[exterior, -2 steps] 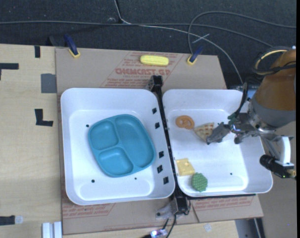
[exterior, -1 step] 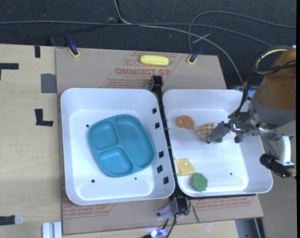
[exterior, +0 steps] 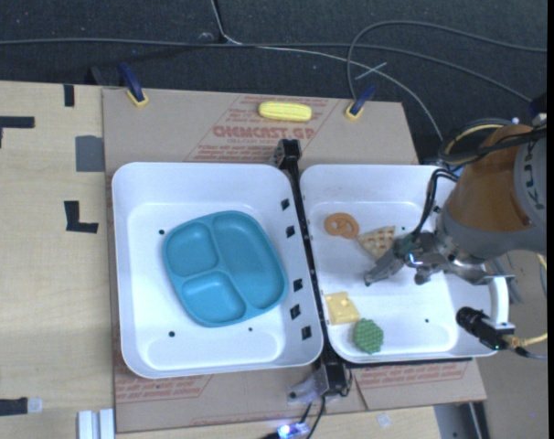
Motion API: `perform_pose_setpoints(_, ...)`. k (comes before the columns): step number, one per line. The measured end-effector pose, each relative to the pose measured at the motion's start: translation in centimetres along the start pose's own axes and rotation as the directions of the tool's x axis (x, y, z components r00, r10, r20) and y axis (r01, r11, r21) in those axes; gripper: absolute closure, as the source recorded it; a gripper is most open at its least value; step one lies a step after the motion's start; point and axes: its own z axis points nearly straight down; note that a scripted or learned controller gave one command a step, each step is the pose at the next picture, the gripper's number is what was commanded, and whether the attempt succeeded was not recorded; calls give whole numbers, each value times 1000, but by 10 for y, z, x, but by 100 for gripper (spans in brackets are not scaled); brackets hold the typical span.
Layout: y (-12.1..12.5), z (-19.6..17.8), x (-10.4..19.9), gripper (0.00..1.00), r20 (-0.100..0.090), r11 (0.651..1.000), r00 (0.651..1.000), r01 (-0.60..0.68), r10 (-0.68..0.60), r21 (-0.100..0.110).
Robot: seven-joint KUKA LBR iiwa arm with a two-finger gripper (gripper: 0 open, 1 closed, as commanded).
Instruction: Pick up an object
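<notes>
arm: grey with orange band, reaches in from the right over the right bin (exterior: 400,341)
jaws (exterior: 393,265): low inside right bin, pointing left; spread can't be told from this angle, nothing seen between them
waffle (exterior: 378,240): tan wedge, just up and left of jaws, very near the tips; touching or not, can't tell
pretzel (exterior: 341,225): brown ring, left and up from jaws, just beside waffle
cheese (exterior: 341,308): yellow block, down-left of jaws, near the divider between the bins
green piece (exterior: 368,336): bumpy, round, below jaws, just beside cheese
left bin (exterior: 131,245): well left of jaws, across the divider
plate (exterior: 224,267): blue, three compartments, lies flat in left bin, tilted at an angle
banana (exterior: 284,112): yellow, on cardboard above the bins, far up-left of jaws
clamps (exterior: 133,90): blue and yellow, at the cardboard's top corners
cables: black, run across dark floor behind the tabletop
</notes>
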Motion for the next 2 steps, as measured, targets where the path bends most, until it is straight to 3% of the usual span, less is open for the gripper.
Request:
perform_pose_setpoints(1, -1, 54, 1, 0, 1, 1000, 1000, 1, -1, -3)
perform_pose_setpoints(2, 0, 41, 1, 100, 1, 1000, 1000, 2, -2, -5)
